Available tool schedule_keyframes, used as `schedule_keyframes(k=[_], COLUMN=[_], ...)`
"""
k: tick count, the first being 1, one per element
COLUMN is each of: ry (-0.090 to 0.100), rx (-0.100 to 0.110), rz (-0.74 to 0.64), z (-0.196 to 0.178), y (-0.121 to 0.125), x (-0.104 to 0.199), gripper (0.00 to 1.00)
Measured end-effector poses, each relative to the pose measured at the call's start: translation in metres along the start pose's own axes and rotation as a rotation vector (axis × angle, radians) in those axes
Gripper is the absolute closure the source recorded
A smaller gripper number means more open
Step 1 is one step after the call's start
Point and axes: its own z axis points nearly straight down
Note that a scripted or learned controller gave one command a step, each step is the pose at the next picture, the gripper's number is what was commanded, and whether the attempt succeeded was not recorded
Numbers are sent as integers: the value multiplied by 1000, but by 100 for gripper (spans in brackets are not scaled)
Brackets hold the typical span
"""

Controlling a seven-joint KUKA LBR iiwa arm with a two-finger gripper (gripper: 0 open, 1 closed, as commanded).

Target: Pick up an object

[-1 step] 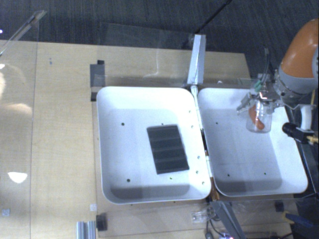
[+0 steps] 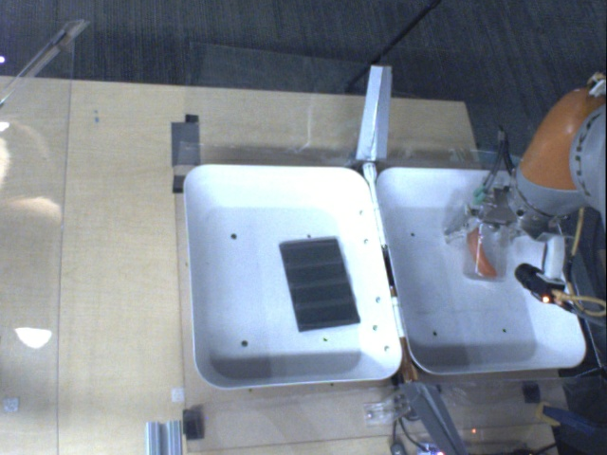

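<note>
Camera view looks down at a slant on a pale wooden bench (image 2: 104, 282) carrying two shallow white plastic bins side by side. Lying flat near the middle of the left white bin (image 2: 213, 254) is a dark grey rectangular ribbed pad (image 2: 319, 283), turned a little off square with the bin walls and apart from all of them. In the right white bin (image 2: 427, 292), toward its right and far part, the grey arm with the orange band (image 2: 560, 154) reaches in from the right. Its claw (image 2: 486, 245) hangs over that bin's floor, and a small orange-red object (image 2: 485, 257) shows at the claw's tip, against or just above the white floor. Whether the claw is apart, together or clamped on that object cannot be told; the parts blur into one another there. A grey metal bar (image 2: 376, 112) stands on the bench at the far side, rising from where the two bins meet.
</note>
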Motion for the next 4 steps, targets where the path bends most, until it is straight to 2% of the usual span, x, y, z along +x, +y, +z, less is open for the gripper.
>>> schedule_keyframes(k=[1, 2, 3, 4], ry=[1, 0, -2, -4], rx=[5, 5, 7, 9], rz=[80, 80, -154, -158], z=[-17, -17, -5, -16], y=[12, 12, 41, 41], x=[8, 8, 9, 9], gripper=[0, 0, 0, 100])
